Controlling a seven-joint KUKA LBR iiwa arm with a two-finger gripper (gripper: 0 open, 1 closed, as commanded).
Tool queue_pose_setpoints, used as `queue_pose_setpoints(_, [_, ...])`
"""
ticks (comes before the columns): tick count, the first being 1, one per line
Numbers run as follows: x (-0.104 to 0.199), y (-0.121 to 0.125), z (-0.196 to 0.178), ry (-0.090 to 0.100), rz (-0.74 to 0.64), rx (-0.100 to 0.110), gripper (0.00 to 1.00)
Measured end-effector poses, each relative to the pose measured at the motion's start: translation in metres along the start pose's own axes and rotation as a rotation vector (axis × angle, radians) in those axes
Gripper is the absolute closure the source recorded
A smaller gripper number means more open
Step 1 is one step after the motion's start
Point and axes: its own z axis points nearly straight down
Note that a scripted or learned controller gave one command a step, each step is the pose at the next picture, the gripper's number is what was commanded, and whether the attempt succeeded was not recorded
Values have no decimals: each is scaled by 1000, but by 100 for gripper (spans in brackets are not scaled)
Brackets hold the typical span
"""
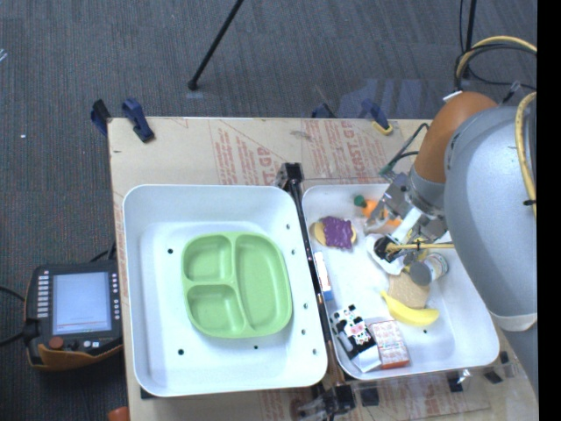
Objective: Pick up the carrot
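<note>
Near edge of right bin (478,358): a red-and-white packet (390,343) lies touching a black-and-white cow-patterned box (352,330).
Banana (410,310): lies just behind the packet, overlapping a round tan biscuit (408,289).
Carrot (369,206): small and orange with a green top, on the right bin's floor near its far wall, apart from the other items.
Gripper (396,231): low over the far part of the right bin, just beside the carrot on the arm's side. How far open it stands, and whether it grips anything, cannot be told.
Purple item (337,231): rests on a pale slice, toward that bin's wall nearest the other bin.
Left bin (140,235): holds a green divided plate (237,283), lying flat in its middle.
</note>
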Motion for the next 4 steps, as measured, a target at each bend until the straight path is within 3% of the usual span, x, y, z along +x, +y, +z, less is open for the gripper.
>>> queue_pose_setpoints(1, [5,-2,-11,2,-12,-2,100])
queue_pose_setpoints(2, [-15,-40,-151,17,201,-16,100])
queue_pose_setpoints(3, [-91,-31,-7,13,-35,-14,100])
queue_pose_setpoints(4, [-92,-30,-6,11,-33,-17,0])
